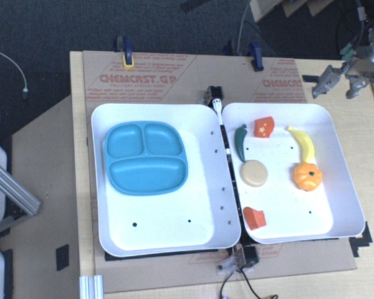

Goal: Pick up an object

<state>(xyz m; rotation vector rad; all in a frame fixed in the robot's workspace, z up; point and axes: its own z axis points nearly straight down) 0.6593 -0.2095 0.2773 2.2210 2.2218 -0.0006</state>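
Note:
The right bin (336, 185) holds a green pepper (240, 141), a red strawberry (264, 127), a yellow banana (303, 144), an orange pumpkin-like fruit (308, 176), a beige round cookie (255, 172) and a red-orange block (254, 217). My gripper (340, 84) hangs at the upper right, beyond the bin's far right corner and well above the bench. Its two fingers (323, 83) are spread apart with nothing between them.
The left bin (112, 223) holds a blue divided plate (146, 157). A black hinge strip (225, 161) runs between the bins. Two blue clamps (126, 47) pin the cardboard sheet at the back edge. Cables and wooden pieces lie beyond the bench at top right.

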